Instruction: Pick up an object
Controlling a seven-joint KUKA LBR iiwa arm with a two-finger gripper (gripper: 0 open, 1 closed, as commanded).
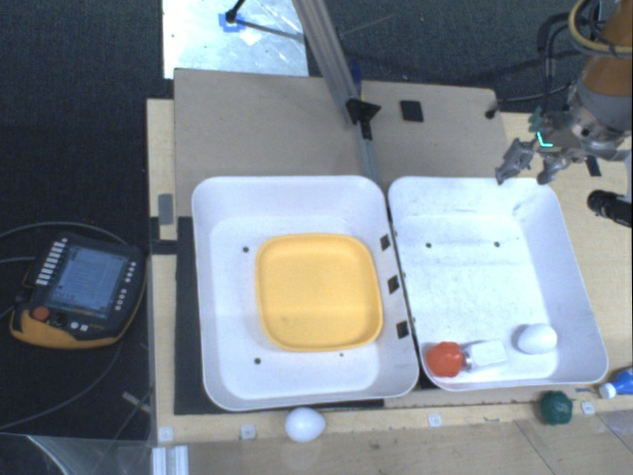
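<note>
The right bin [465, 265] holds three things along its near edge: a red-orange ball [445, 358], a small white block [486, 353] and a white egg-shaped object [536, 339]. A square yellow plate [318, 291] lies in the left bin [223, 265]. My gripper [528, 164] hangs above the right bin's far right corner, well away from the objects. Its two fingers stand apart with nothing between them.
A white egg [305, 424] lies on the bench in front of the left bin. A dark green ball [555, 407] and a blue-tipped item [615, 386] sit off the right bin's near right corner. A teach pendant [77, 290] lies at far left. A metal post [331, 43] slants at the back.
</note>
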